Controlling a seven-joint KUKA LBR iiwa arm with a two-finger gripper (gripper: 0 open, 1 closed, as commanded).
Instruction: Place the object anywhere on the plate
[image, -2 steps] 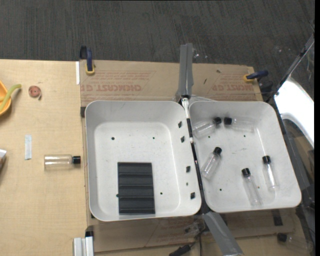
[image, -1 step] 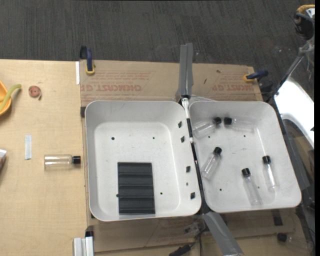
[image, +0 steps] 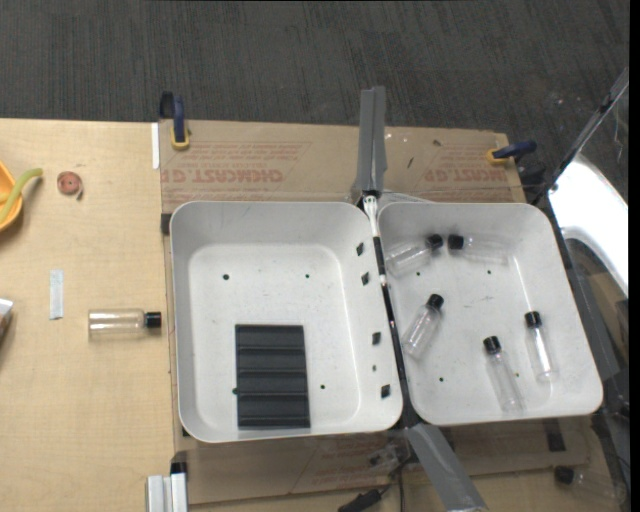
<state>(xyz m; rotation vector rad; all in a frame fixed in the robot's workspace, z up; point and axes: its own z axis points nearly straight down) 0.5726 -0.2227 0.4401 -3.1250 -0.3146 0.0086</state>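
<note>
On the wooden bench (image: 90, 250), two white bins (image: 200, 300) sit over cardboard (image: 260, 165).

We see an evenly, brightly lit scene, the light falling from above. The two white bins (image: 270, 235) look almost washed out, with soft grey shading along their inner walls. A bright glare patch sits at the right edge. The clear vials (image: 420, 325) blur faintly into the white. The dark floor at the top looks grainy and dim.
</note>
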